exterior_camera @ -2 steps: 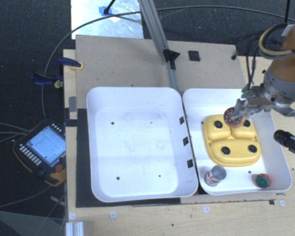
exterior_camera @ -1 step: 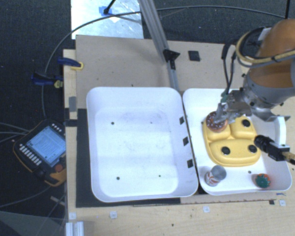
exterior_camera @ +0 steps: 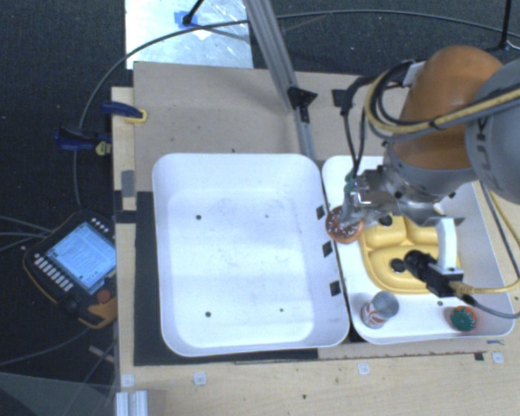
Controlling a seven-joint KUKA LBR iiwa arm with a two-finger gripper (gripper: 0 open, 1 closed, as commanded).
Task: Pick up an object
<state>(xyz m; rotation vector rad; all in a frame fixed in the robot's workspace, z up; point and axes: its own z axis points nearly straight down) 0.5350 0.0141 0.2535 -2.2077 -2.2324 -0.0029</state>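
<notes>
The brown disc is sitting at the left edge of the right bin, hard against the wall it shares with the left bin. It is looking small, flat and light, probably stiff, with a patterned top; I would guess it wants pinching across its rim, though the wall is crowding one side. The gripper is hanging just above and beside it, and I cannot tell how it is set from here. Nothing is showing as held. Next to the disc a yellow moulded piece is lying, larger and smooth, likely slippery. Nearer the front a small grey cup is standing, and a green ball is resting in the corner. The arm is reaching in over the bin. A pendant is lying left of the tabletop.
</notes>
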